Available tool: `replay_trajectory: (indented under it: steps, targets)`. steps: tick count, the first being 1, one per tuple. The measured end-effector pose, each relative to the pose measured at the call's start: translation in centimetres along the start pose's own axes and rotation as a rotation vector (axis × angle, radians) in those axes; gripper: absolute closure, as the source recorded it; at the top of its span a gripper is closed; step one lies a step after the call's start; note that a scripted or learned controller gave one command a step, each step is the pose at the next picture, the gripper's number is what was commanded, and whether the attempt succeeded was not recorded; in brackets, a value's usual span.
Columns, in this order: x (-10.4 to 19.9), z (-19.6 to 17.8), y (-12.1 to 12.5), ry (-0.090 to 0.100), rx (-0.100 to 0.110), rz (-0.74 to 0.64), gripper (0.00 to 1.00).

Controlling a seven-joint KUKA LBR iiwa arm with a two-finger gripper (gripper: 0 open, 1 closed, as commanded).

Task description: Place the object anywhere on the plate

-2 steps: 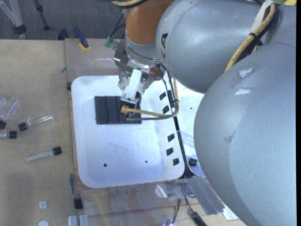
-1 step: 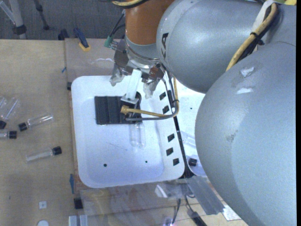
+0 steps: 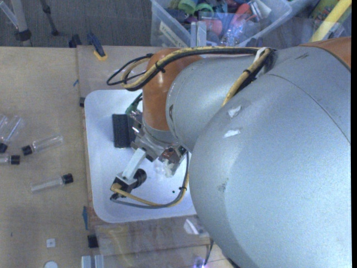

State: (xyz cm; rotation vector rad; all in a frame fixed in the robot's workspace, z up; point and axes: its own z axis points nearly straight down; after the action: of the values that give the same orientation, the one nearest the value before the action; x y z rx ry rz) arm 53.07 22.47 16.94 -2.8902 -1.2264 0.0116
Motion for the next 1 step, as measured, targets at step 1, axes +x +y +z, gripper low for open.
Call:
replay_trajectory:
  steps: [1]
  targets:
    - [-1.52,7.98,-1.54,0.015,-0.004,0.377,0.00]
